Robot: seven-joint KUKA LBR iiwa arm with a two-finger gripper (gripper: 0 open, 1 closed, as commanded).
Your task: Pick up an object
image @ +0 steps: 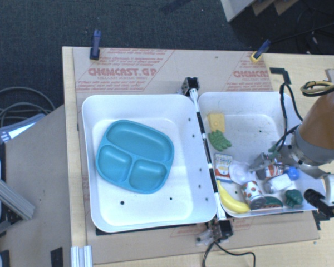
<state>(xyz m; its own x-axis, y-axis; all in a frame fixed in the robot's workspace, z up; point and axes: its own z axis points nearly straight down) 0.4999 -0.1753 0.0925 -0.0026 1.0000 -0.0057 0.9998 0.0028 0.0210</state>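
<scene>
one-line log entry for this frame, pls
arm: over right bin | gripper: low in clutter, grasp unclear | nearby: banana, can | left bin: blue plate

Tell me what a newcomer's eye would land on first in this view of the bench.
The big blue divided plate stands out most, lying alone in the left bin. Next comes the clutter in the near part of the right bin: a yellow banana by the divider, a small can and other small items. The grey arm with its orange band reaches down into that pile from the right.

Arm (323, 128) cut off at right edge, hand (269, 166) fingers indistinct among clutter
</scene>
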